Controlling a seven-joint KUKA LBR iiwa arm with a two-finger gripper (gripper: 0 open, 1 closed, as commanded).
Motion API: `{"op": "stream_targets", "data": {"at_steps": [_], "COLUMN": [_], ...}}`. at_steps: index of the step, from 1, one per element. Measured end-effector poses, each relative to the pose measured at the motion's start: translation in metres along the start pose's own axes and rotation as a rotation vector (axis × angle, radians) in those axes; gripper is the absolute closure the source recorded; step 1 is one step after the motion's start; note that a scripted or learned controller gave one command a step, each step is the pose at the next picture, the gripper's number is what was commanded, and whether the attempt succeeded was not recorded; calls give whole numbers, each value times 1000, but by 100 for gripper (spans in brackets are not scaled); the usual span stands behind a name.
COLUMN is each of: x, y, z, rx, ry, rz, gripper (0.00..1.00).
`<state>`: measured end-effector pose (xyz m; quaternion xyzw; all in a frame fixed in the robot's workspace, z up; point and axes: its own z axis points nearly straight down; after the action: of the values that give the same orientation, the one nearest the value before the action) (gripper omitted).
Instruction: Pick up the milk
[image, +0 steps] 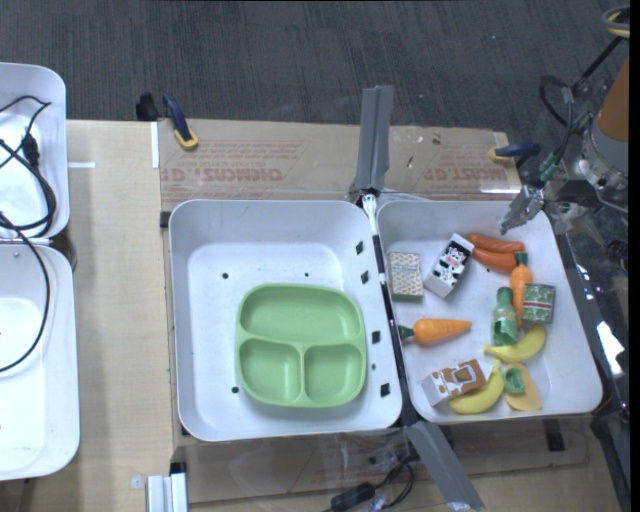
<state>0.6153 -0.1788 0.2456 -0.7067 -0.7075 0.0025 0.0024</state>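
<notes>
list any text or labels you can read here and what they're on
Red print on the cardboard sheet behind the bins: appears upside down and mirrored, too blurred to quote.
Milk carton: cow-spot pattern, no legible words.
Brown carton, green carton, beige box: printing too small to read.

Two white bins sit side by side on the worktop: the left bin (190, 300) and the right bin (570, 390). The left one holds one green divided plate (300, 345). The right one holds one cow-print milk carton (450, 266), one brown carton (458, 380), one speckled box (405, 275), one green box (538, 303), one green bottle (503, 318), two bananas (520, 346) (478, 395) and three carrots (438, 329) (520, 285) (495, 243).
</notes>
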Motion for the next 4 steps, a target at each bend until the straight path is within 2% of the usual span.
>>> {"op": "stream_targets", "data": {"at_steps": [1,2,3,4], "x": [29,77,75,73], "y": [11,10,-1,-2], "z": [125,151,150,145], "rx": [-11,-16,-17,-10], "ry": [-1,-4,-2,-3], "rz": [120,-80,-81,-77], "gripper": [0,0,0,100]}}
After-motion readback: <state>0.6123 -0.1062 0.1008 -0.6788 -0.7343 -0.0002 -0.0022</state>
